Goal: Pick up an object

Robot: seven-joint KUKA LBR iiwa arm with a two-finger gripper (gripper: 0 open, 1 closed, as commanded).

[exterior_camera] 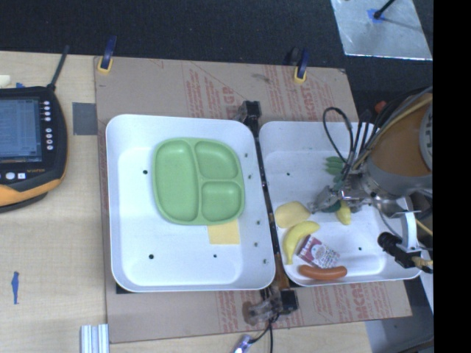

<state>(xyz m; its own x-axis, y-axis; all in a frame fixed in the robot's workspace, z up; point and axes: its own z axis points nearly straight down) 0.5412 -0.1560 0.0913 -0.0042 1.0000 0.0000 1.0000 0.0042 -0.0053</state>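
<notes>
My gripper (335,197) is low over the middle of the right bin (294,153), at the end of the grey arm with the orange band (401,142). A small yellow piece (344,215) lies right under its front side, touching or nearly touching it. A green item (336,166) peeks out just behind the gripper, partly hidden by cables. To the left of the gripper lie a pale yellow lump (291,213) and a banana (300,237). A red and white sachet (321,254) and a sausage (322,273) sit near the bin's front edge.
The left bin (129,219) holds a green divided plate (199,180) and a flat yellow square (224,233) in front of it. A tablet-like pendant (26,142) rests on the bench at far left. Black cables (346,134) loop above the gripper.
</notes>
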